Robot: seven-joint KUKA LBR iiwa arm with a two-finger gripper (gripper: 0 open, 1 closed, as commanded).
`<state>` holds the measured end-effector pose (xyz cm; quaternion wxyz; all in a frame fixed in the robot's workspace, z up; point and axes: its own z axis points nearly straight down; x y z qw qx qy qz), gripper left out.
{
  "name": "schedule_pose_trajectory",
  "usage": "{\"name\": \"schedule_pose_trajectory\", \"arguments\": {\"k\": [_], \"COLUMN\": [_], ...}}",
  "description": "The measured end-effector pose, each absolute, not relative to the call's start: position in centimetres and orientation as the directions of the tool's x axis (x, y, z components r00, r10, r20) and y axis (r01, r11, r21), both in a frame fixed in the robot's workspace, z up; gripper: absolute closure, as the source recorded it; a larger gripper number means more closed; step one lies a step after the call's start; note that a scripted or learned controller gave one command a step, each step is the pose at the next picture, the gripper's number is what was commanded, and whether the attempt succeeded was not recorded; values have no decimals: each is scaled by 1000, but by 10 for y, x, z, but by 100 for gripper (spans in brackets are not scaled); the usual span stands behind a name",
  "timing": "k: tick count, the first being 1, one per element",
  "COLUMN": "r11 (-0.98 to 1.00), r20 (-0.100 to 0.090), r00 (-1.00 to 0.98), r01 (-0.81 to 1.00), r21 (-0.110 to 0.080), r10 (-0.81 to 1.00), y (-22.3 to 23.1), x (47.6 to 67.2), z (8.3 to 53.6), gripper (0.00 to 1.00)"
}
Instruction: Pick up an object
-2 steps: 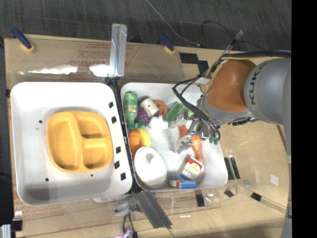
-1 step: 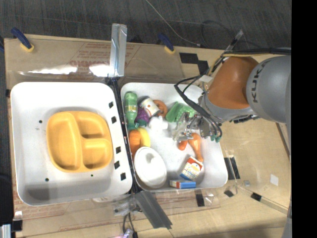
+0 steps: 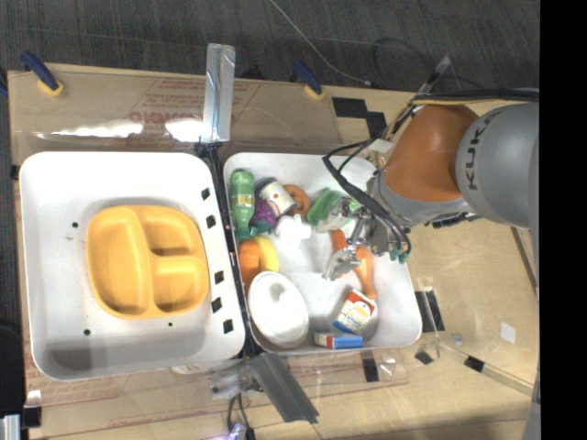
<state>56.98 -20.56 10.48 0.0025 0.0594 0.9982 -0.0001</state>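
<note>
The hand [image 3: 346,262] hung low in the right bin [image 3: 400,293], right beside an orange carrot [image 3: 366,270]. I could not tell if it was gripping or let go

divided tray [image 3: 147,257] in left bin [image 3: 46,246], bowl [image 3: 277,308] in right bin [image 3: 404,310]

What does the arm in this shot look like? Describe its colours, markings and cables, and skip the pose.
The arm has a smooth, rounded grey casing with a broad orange band above the wrist. Part of dark lettering, "KU", shows on the grey shell. Thin black cables loop around the wrist, from the orange band toward the tool. The gripper is a small metallic assembly, silvery with dark parts.
</note>
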Motion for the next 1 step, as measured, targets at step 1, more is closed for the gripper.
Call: {"name": "schedule_pose_trajectory", "arguments": {"k": [1], "r11": [976], "r20": [-2], "r00": [-976], "r01": [220], "r21": [1], "r10": [220], "y": [-209], "x": [561], "z": [94], "gripper": [0]}}
